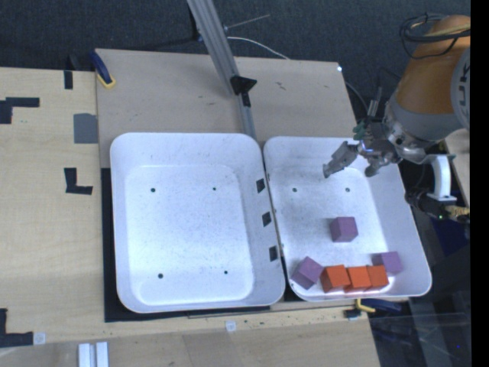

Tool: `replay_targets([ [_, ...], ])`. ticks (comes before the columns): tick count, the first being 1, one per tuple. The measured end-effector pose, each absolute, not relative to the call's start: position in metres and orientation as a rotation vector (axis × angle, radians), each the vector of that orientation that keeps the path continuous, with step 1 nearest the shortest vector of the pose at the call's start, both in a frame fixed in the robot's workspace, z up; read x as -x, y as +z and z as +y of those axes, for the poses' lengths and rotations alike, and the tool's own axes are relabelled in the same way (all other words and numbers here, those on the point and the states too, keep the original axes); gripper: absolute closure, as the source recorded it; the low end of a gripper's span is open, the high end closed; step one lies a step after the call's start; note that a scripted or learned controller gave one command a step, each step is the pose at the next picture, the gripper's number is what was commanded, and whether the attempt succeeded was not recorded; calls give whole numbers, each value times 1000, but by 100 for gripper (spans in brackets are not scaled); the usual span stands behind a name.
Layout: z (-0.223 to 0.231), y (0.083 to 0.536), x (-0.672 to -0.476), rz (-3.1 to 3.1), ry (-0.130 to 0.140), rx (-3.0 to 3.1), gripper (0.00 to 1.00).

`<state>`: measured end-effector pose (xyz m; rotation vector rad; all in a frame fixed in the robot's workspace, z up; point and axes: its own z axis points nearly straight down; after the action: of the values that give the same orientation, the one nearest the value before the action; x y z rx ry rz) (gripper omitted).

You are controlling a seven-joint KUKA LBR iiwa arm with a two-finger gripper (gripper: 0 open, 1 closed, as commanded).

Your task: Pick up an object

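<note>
Claw [353, 165] hangs open over the right bin [405, 228] toward its 12 o'clock edge, fingers spread with nothing between them. Toward 6 o'clock lie 3 purple blocks [343, 228] and a row of orange blocks [354, 278]. Left bin [122, 205] sits beside it on the bench [168, 98].

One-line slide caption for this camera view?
Open pincer hovers over the right bin, above purple cubes and orange blocks near its front edge.

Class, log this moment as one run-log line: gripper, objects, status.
two-finger gripper: open, above right white bin | purple cube: alone mid-bin | orange blocks: front wall | status: nothing picked
</note>
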<state>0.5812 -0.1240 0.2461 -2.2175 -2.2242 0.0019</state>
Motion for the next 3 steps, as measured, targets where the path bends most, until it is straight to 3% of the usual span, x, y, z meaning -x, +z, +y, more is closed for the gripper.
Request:
replay_targets([
  [1, -178, 142, -544, -2212, 12, 2220, 0],
  [2, -163, 89, -537, -2220, 5, 2218, 0],
  [3, -162, 101, -538, -2222, 2, 2216, 100],
])
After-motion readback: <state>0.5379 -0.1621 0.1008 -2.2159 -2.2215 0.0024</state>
